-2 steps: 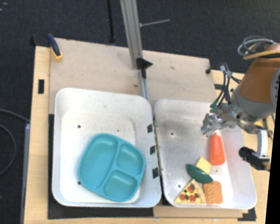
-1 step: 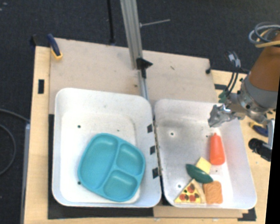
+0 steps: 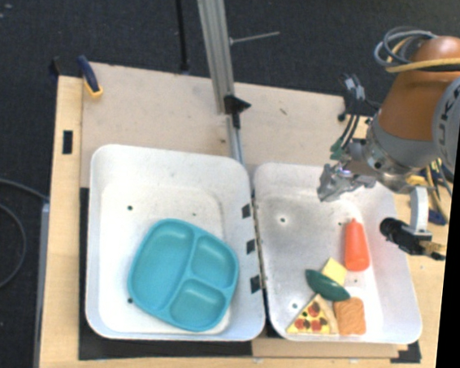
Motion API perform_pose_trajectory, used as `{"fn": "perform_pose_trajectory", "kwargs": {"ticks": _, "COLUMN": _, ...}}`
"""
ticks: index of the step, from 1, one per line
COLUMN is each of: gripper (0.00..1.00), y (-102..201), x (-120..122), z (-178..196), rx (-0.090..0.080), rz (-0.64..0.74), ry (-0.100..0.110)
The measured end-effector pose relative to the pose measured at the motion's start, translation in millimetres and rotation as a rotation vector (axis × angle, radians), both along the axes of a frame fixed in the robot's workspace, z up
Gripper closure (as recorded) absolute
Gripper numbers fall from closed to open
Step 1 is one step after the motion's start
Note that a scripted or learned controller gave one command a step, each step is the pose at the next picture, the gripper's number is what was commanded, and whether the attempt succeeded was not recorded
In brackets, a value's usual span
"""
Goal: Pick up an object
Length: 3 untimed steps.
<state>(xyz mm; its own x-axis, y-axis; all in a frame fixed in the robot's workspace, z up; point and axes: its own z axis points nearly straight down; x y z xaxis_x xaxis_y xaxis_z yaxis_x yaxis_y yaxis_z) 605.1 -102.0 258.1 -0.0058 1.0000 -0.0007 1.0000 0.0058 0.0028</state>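
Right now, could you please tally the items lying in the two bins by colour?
Blue: 1, the tray in the left bin.
Orange: 2, the carrot and the bread.
Yellow: 2, the block and the pizza slice.
Green: 1, the pod.
Total: 6.

Toy foods point(image 3: 334, 295) in right bin point(image 3: 291, 226)

i see the gripper point(image 3: 333, 187) above the right bin point(image 3: 288, 251); carrot point(image 3: 356, 245) and pizza slice point(image 3: 313, 318) lie near its front corner.
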Motion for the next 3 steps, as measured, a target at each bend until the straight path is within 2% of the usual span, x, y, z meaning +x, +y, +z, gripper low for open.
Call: {"fn": "perform_pose_trajectory", "kwargs": {"ticks": 3, "gripper": 1.00, "y": 169.0, "x": 2.4, "z": 3.1, "rx": 0.002, "rz": 0.002, "ry": 0.003}}
